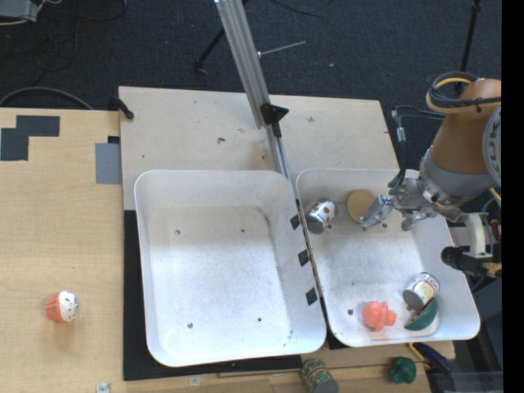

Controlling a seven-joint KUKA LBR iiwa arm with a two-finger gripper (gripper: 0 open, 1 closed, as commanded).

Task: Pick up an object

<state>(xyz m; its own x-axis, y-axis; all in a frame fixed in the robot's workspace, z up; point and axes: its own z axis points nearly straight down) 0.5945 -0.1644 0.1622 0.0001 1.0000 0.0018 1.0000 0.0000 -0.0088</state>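
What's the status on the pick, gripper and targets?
Gripper low over right bin, far end, beside tan disc; nothing seen held. Small can left of disc. Pink object, tin, green piece at near end. Nothing blocking.

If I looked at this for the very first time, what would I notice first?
Probably the big grey robot arm with the orange band coming in from the right, its hand low over the right white bin beside a flat tan round disc. Next, the bright orange-pink lumpy toy near that bin's front, and a small orange-and-white figure sitting alone on the wooden table at far left.
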